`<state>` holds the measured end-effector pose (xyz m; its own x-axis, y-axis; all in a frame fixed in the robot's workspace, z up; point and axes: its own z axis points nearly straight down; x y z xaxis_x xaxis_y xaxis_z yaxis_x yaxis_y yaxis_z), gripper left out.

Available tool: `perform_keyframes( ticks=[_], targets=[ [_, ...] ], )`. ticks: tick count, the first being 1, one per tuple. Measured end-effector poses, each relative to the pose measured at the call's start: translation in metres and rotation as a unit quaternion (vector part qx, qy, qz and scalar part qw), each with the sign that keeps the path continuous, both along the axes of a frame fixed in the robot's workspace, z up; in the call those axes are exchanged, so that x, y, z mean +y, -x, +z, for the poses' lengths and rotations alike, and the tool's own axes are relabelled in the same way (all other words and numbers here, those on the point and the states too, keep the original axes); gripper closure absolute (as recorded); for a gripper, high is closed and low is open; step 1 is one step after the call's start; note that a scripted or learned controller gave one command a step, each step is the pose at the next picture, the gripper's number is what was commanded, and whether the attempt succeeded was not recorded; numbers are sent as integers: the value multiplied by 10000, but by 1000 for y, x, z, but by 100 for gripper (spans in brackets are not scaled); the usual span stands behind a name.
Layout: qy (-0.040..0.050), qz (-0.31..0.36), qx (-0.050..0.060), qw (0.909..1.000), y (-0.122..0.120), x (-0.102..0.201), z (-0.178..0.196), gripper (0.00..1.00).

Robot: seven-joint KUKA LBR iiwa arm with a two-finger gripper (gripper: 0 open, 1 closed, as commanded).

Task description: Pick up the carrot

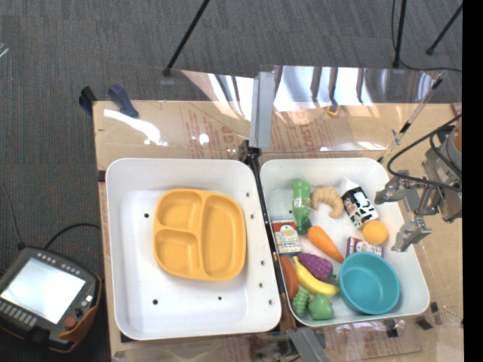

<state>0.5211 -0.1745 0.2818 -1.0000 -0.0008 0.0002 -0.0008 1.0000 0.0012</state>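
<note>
Dark ribbed flooring surrounds the worktop point(151, 130), which carries two shallow white bins side by side. Left bin point(128, 202) holds a yellow divided plate point(201, 234). Right bin point(411, 266) holds the carrot point(326, 243), lying slantwise near its centre, between a small carton point(287, 237) and an orange point(375, 233), just above a bunch of purple grapes point(315, 265), a banana point(315, 279) and a teal bowl point(369, 282). A green bottle point(302, 202), a croissant point(329, 198) and a black-and-white carton point(359, 207) lie further back. End effector point(404, 217) sits over the bin's right rim, fingers spread with nothing between them. Carrot lies well apart from it, to its left in view, beyond the orange.
</note>
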Motion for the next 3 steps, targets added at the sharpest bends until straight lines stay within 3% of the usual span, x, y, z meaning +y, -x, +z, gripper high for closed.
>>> perform_keyframes(
  ticks=[1,2,3],
  targets=[
    [-17,-196,63,9998,-38,42,-192,0],
    [-3,-167,-7,9999,-43,44,-176,100],
    [11,-162,-82,9998,-83,59,-45,100]
  ],
)
